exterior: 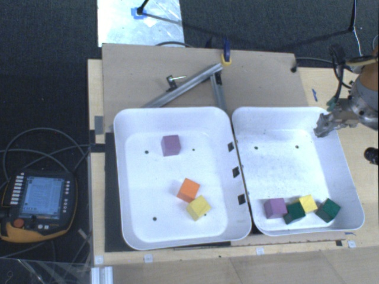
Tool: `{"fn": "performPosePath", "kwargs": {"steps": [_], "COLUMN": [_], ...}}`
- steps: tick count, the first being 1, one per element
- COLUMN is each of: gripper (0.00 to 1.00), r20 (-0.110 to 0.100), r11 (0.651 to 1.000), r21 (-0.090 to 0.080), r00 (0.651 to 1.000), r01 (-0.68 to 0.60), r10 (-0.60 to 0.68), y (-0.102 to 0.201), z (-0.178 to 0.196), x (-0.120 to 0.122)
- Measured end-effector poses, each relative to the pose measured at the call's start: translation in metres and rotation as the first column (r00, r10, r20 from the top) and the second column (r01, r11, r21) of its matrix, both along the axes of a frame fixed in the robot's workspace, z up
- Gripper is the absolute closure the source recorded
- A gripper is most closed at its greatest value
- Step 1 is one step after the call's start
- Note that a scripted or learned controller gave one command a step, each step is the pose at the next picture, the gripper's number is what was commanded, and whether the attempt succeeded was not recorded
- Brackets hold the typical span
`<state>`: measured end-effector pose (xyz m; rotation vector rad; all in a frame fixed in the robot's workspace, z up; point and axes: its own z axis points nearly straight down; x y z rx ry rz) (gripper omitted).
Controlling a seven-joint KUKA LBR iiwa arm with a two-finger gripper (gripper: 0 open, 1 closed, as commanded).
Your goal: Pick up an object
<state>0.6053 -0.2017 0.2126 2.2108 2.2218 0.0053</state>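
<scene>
The left bin (127, 176) holds a purple cube (170, 145) near its back, with an orange cube (189, 189) and a yellow cube (199, 207) touching each other near the middle front. Along the front wall of the right bin (343, 158) lie a purple cube (275, 207), a dark green cube (294, 212), a small yellow cube (308, 203) and another green cube (328, 209). My gripper (324, 127) hangs over the right bin's back right corner, far from every cube, with nothing seen between its fingers.
A metal bar (183, 86) and a clamp lie on the brown board behind the bins. A teach pendant (38, 203) with cables sits on the floor at the left. A shiny sheet (139, 13) lies at the top.
</scene>
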Motion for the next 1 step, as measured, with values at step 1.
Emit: {"fn": "performPosePath", "kwargs": {"steps": [1], "gripper": [1.0], "r20": [-0.005], "r11": [1.0], "r21": [0.005], "r00": [1.0], "r01": [-0.005], "r10": [0.005], "y": [0.0546], "z": [0.013], "x": [-0.012]}}
